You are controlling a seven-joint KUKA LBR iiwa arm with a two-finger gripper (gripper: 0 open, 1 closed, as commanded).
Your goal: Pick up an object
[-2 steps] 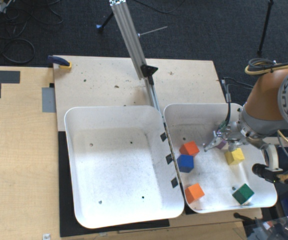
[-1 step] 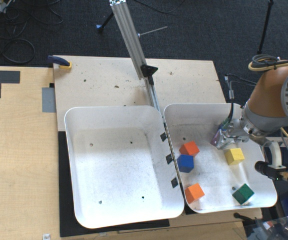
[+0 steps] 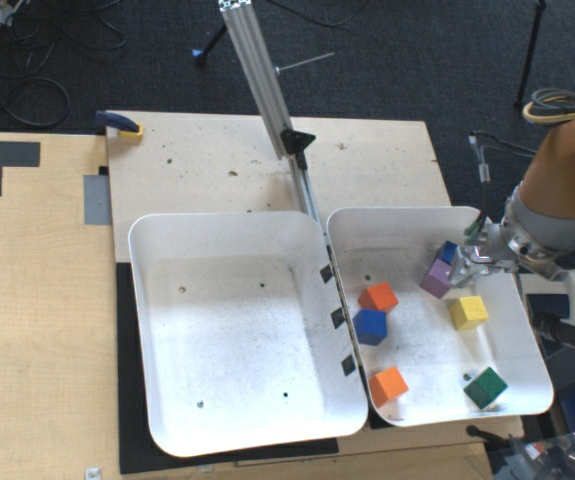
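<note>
Grey metal and an orange band marked the arm [image 3: 552, 193], which reached in from the right over the right bin [image 3: 417, 230]. Its gripper [image 3: 464, 265] hung low at the far right part of that bin, and its tip stood just beside a purple block [image 3: 436, 277]; a small blue block [image 3: 448, 252] lay close behind the purple one. The gripper looked to be touching the purple block, but it was not possible to tell whether it held the block, because this part was small and partly covered by the wrist. A yellow block [image 3: 468, 312] lay just near the gripper, toward the front. Further to the left, near the wall between the bins, an orange block [image 3: 378, 297] and a darker blue block [image 3: 370, 326] touched each other. A second orange block [image 3: 388, 384] lay at the front left corner of this bin, and a green block [image 3: 485, 387] lay at the front right corner. The left bin [image 3: 167, 230] stood side by side with the right one. A slanted aluminium bar [image 3: 257, 68] rose behind the bins. No label or writing could be read on any block or on the bench [image 3: 207, 163].
</note>
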